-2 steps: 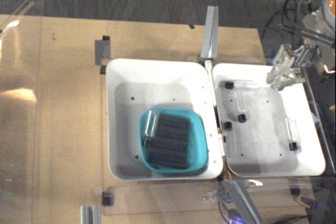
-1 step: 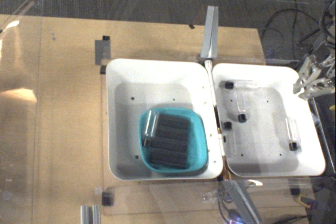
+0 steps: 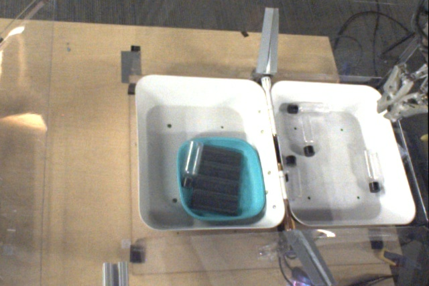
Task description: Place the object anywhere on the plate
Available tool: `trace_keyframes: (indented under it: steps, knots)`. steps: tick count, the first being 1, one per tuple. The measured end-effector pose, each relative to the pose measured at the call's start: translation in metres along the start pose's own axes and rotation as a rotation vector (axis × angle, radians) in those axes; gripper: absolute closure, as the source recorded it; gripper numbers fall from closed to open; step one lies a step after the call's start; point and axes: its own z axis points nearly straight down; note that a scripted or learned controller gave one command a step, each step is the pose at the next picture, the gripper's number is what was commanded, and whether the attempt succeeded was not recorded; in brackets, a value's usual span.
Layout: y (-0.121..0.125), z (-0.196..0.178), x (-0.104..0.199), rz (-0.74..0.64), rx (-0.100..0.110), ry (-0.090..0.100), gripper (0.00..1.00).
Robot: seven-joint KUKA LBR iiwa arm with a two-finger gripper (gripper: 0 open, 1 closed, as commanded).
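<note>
On the left side sits a white bin (image 3: 151, 144) with a blue plate (image 3: 253, 174) inside — a clear tube (image 3: 193, 159) lies on the plate's left part. Over by the right bin (image 3: 395, 157) waits the gripper (image 3: 402, 92) — I cannot tell its state.

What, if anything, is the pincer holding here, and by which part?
Nothing: the pincer sits at the right bin's far right edge, with no object between its fingers.
</note>
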Motion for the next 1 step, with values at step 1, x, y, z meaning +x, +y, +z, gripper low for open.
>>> trace_keyframes:
  steps: [1]
  knots:
    - [-0.0882,0.0141,0.0359,-0.320,-0.008,0.013,1.00]
